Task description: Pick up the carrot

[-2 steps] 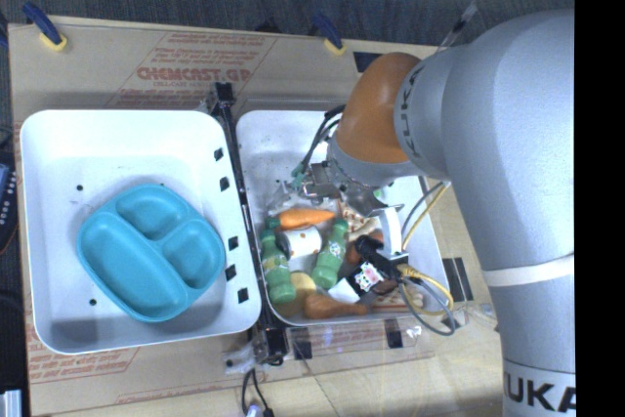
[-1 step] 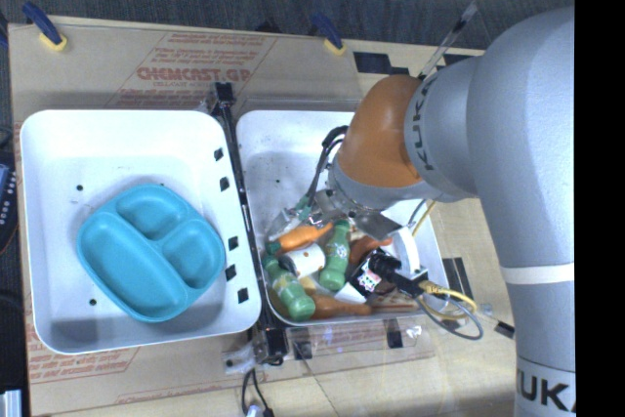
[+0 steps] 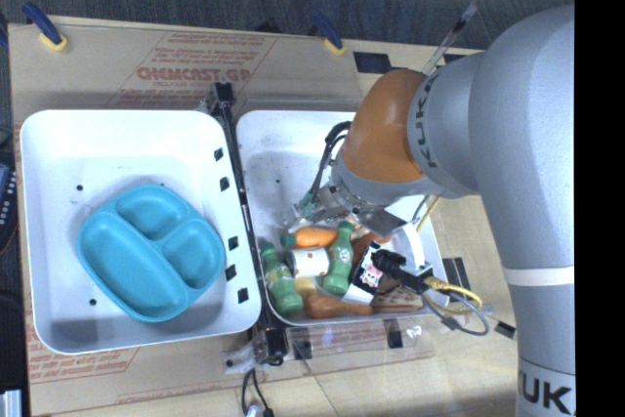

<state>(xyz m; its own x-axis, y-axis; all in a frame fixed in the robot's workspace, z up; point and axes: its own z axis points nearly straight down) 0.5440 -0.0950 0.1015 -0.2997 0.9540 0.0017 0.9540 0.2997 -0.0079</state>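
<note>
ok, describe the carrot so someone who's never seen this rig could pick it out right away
Look in the right white bin, at the pile of toy food at its near end, under the arm's orange band. The carrot lies sideways at the top of that pile, just below the gripper. It is the short bright orange piece; its neighbours are green bottles and a white block.

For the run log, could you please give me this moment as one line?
arm: over right bin | gripper: above pile, grasp unclear | carrot: in pile | left bin: blue divided plate
</note>
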